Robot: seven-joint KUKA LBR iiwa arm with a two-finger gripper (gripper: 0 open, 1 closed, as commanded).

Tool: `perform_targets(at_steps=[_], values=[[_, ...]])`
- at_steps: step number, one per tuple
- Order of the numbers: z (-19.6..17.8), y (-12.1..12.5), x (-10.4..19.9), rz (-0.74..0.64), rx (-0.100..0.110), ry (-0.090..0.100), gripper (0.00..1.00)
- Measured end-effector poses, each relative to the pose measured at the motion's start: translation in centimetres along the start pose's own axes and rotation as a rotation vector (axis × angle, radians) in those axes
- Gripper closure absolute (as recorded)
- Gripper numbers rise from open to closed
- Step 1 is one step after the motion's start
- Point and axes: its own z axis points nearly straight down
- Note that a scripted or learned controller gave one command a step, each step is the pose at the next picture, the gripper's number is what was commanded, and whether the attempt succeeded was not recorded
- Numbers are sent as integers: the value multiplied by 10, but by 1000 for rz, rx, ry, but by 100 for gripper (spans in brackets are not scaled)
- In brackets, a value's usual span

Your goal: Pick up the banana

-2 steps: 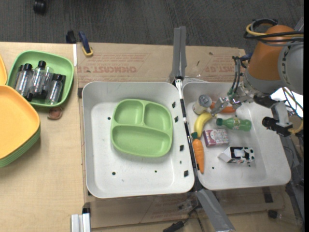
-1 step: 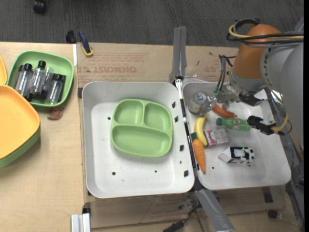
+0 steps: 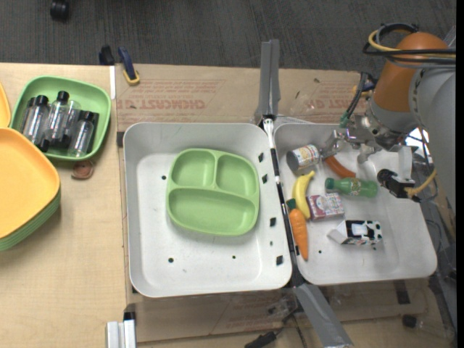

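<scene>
The yellow banana (image 3: 301, 189) lies in the right white bin (image 3: 406, 267), close to its left wall and pointing roughly up and down. A small tin can (image 3: 303, 156) lies just above it, and an orange carrot (image 3: 299, 232) just below. My gripper (image 3: 348, 142) hangs over the bin's upper part, to the right of the can and up and right of the banana, a short way apart from it. Nothing is seen held in it. The grey arm with its orange band (image 3: 399, 78) comes in from the upper right.
Beside the banana sit a pink box (image 3: 326, 206), a green bottle (image 3: 353, 187), a red-orange sausage-like item (image 3: 338, 167) and a black-and-white carton (image 3: 358, 233). The left bin (image 3: 145, 267) holds a green divided plate (image 3: 213, 191). On the bench at left are a green tray of bottles (image 3: 61, 118) and yellow plates (image 3: 22, 187).
</scene>
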Motion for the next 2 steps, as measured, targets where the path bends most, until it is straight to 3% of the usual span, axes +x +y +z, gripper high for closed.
perform_targets(at_steps=[1,2], values=[[0,-70,-24,-308,1,2,0],[-27,-66,-55,-577,-3,0,0]])
